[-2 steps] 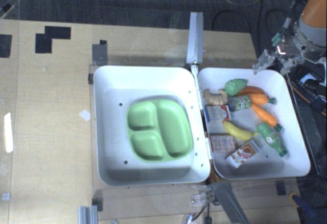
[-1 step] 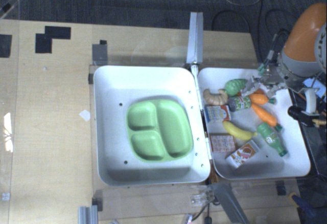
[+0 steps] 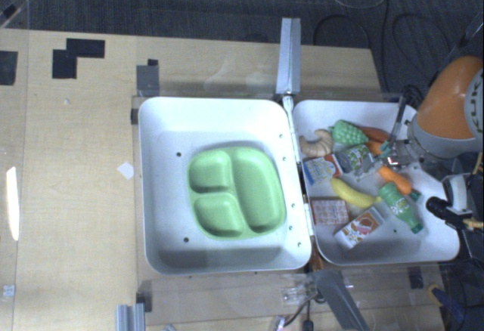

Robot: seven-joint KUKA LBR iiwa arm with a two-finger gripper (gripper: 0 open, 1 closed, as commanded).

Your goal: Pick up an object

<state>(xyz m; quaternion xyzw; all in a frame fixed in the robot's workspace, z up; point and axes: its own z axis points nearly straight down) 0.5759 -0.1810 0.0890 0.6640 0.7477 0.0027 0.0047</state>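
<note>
While the arm [image 3: 452,106] leans in from the right over the right bin [image 3: 446,246], its gripper [image 3: 390,150] sits low at the bin's upper middle, and whether its jaws are released or clenched cannot be told. Just beside and below it lies a carrot [image 3: 395,177], its long axis slanting down to the right; a banana [image 3: 353,193] lies further left. Well apart, a green tray [image 3: 236,191] sits in the left bin [image 3: 162,171].
</note>
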